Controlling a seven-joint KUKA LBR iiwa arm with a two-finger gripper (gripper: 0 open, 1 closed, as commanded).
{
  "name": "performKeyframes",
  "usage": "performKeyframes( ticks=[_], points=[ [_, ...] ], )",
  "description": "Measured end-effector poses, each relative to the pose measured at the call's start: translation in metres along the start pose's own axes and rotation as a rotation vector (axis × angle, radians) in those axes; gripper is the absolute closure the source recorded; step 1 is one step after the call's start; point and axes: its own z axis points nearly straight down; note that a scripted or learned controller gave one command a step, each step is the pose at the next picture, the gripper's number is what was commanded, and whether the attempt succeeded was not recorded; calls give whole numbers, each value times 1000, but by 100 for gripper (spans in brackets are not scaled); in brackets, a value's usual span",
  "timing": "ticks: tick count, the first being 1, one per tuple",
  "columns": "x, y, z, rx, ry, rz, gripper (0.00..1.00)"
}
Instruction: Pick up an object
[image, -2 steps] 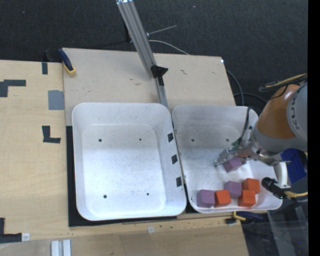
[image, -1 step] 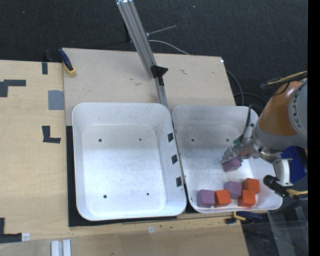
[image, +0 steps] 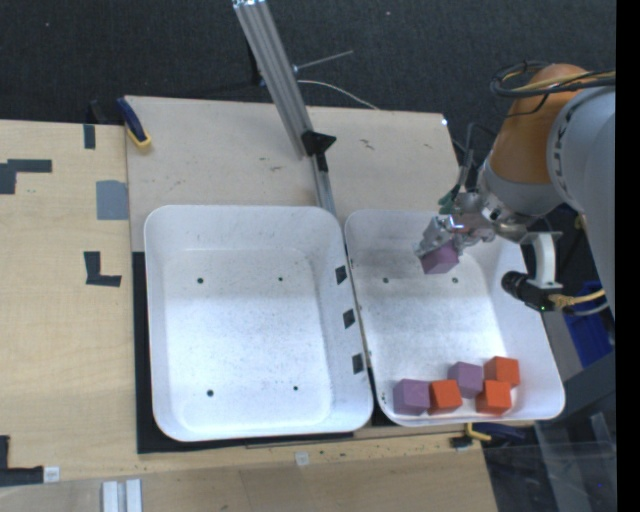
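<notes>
gripper (image: 445, 238) partly hides purple block (image: 439, 259).

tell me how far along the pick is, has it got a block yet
Looks done: a purple block sits between the fingers of the gripper, raised over the right bin. In hand: carrying it. Left: five blocks, purple and orange, lie clustered at the bin's near edge.

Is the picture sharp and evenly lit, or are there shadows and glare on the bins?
Camera view: light is even and soft; the left bin and right bin look bright white, with only faint shadows along their walls. The blocks are fairly sharp. The tool with the purple block is slightly blurred.
</notes>
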Motion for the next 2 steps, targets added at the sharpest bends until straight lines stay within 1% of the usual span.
performKeyframes(
  ticks=[1,2],
  points=[
    [61,24,-6,10,3,1,100],
    [130,1,-5,14,2,2,100]
  ],
)
